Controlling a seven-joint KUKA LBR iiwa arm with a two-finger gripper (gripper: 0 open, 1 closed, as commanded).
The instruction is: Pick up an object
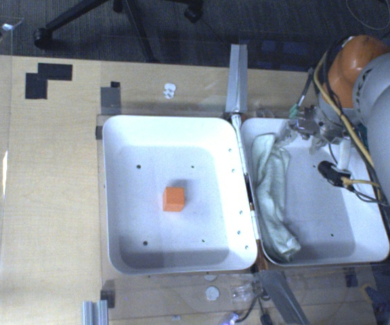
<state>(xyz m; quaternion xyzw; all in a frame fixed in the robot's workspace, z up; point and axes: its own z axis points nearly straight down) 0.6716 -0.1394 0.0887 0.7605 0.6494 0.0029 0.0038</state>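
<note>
Because the cloth (273,191) lies crumpled in a long heap against the left wall of the right-hand bin (337,239), it is the thing nearest the jaws (302,128), and it looks like the likelier target. Its long axis runs from the far end of the bin toward the near end, roughly parallel to the divider between the two bins, with its upper end reaching up close under the jaws and its bulk trailing away toward the near corner. The jaws sit at the far edge of that same bin, just beside the cloth's top end; whether they are wide or narrow I cannot tell from this slant. The orange block (174,199) rests alone near the middle of the left-hand bin (134,141), well apart from the jaws and across the divider, so reaching it would mean a long sideways travel. The arm (384,100) comes in over the right side of the worktop (46,202).
</note>
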